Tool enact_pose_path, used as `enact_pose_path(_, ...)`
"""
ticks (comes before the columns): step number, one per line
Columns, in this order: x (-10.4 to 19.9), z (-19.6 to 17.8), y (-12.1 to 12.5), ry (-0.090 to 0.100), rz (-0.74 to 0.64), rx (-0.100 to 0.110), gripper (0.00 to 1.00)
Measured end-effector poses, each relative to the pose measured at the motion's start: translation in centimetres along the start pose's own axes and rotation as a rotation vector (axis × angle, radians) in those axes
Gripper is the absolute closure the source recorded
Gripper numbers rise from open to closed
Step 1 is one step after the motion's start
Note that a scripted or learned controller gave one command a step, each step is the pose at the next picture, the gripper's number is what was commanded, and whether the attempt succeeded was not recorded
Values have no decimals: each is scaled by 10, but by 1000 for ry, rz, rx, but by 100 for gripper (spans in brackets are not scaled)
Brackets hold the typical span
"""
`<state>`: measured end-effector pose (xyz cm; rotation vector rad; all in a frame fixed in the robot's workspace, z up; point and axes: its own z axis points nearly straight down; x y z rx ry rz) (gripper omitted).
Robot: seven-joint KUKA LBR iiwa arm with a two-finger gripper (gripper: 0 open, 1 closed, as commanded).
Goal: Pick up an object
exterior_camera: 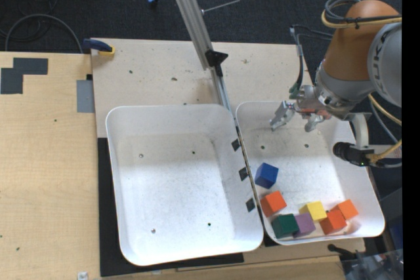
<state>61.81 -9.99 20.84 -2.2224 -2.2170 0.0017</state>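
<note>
My gripper [296, 120] hangs over the far part of the right bin [308, 160], its two fingers spread apart with nothing between them. Well below it in the same bin lies a blue cube [266, 175]. Nearer the front edge sit an orange cube [273, 202], a green cube [284, 225], a purple cube [304, 223], a yellow cube [316, 210], a red-orange cube [333, 220] and another orange cube [348, 208].
The left bin [131, 141] stands beside the right one, with black clips along the shared wall [241, 167]. A slanted aluminium bar [193, 16] rises behind the bins. A blue and yellow object [98, 46] lies at the bench's far left corner.
</note>
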Motion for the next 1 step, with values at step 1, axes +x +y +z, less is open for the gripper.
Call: enact_pose_path(1, 41, 20, -122, 2, 1, 8, 0)
